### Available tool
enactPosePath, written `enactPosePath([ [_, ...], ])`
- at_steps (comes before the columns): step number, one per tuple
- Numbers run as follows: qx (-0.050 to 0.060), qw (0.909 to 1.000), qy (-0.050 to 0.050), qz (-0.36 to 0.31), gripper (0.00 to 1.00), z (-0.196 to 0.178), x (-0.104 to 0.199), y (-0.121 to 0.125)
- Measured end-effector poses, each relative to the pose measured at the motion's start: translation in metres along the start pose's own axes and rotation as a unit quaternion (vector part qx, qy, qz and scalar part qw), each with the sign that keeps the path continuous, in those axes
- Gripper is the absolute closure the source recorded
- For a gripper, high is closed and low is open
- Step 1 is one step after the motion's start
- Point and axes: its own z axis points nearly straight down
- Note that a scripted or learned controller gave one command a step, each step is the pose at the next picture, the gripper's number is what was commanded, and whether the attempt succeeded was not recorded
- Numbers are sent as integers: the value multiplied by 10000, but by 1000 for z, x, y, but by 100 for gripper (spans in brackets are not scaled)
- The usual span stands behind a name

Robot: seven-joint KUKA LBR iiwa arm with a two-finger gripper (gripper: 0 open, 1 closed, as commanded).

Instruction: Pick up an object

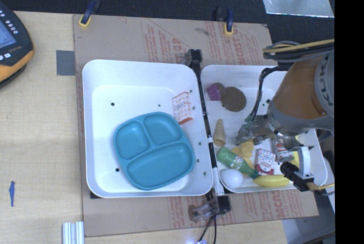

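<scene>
The gripper point(254, 133) hangs low in the right bin point(257, 74); its grip cannot be told; a red-and-white packet point(265, 160) lies just beside it.

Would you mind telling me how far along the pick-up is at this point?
Done: the arm has reached over the right bin. In hand: its end effector sits low among the clutter near the green bottle and banana; no grasp is visible. Left: securing and lifting one item. The blue tray lies in the left bin.

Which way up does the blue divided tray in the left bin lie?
Right way up: the blue divided tray lies flat on the floor of the left bin, its three compartments facing up.
</scene>
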Motion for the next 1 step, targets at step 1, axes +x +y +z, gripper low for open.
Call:
enactPosePath([
  [1,-74,10000,4,-32,100,-96,80,56],
])
